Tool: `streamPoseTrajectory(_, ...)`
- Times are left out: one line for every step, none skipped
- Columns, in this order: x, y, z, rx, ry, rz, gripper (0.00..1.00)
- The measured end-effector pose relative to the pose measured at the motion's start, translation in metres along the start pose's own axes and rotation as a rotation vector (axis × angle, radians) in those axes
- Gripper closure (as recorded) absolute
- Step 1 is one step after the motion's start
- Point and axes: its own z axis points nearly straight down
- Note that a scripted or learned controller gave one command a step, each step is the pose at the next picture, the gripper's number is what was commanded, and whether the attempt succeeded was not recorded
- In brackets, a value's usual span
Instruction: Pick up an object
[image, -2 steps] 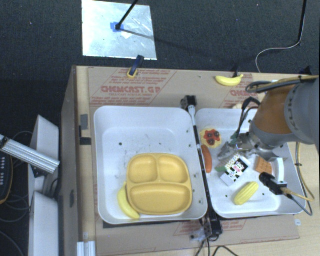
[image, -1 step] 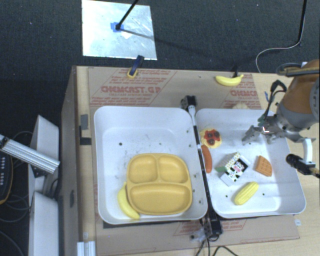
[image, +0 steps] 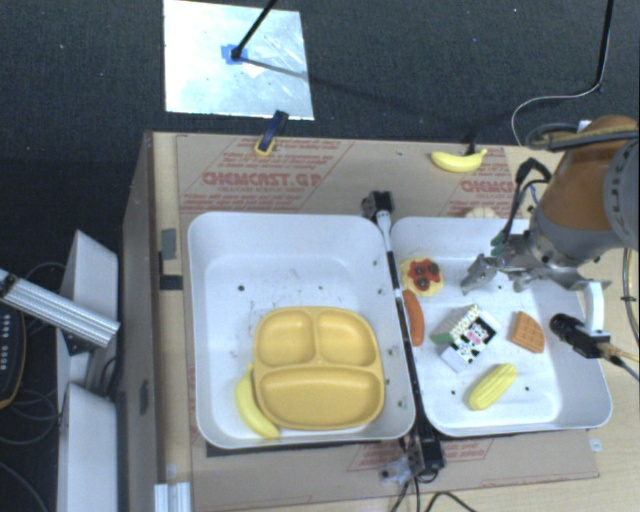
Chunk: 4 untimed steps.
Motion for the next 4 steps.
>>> streamPoseTrajectory(0.028,0.001,0.025,0.002,0.000,0.000,0.00)
streamPoseTrajectory(0.032,-0.019,0.058,0.003,0.000,0.002,0.00)
streamPoseTrajectory(-0.001,0.069,0.023,-0.002,-0.002,-0.001,0.00)
streamPoseTrajectory(-0.009,0.033,0.031,0.002,-0.001,0.002,0.00)
